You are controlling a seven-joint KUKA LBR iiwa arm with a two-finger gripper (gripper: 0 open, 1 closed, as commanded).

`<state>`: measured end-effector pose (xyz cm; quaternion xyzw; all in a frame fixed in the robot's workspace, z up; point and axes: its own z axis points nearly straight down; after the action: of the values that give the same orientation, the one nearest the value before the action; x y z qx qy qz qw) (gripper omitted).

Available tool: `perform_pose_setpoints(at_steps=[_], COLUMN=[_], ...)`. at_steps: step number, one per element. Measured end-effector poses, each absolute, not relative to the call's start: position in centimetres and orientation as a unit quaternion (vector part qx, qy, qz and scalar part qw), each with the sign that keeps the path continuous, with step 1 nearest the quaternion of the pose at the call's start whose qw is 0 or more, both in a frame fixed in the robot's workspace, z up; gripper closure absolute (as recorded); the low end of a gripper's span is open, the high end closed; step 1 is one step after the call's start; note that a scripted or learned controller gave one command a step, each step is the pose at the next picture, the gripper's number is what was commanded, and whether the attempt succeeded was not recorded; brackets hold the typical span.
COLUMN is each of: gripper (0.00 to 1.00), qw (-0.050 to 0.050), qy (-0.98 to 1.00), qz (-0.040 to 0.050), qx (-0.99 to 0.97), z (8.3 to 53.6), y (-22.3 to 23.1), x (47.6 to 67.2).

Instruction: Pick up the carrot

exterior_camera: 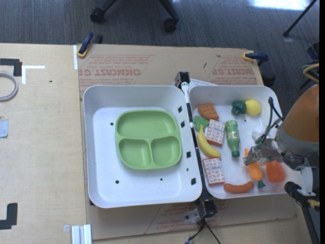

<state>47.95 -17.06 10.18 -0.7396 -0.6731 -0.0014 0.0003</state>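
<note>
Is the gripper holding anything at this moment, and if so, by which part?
Cannot be told. The gripper sits low in the right bin, just above the carrot, but no object is visibly between its fingers.

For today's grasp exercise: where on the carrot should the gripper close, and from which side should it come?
Probably grip the carrot across its orange middle, coming from above. It lies flat in the right bin, green end toward the near wall, with the gripper just beyond it and an orange piece close on its right.

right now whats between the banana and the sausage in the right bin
In the camera view, a red-and-white printed box lies between the banana and the sausage, on the white floor of the right bin.
</note>
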Motion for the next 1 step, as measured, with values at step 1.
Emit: perform_pose_setpoints(at_steps=[1], gripper=[1.0], qw=[-0.001], qy=[-0.672], qz=[-0.002], qx=[-0.74], z=[11.14], y=[-17.09], x=[48.07])
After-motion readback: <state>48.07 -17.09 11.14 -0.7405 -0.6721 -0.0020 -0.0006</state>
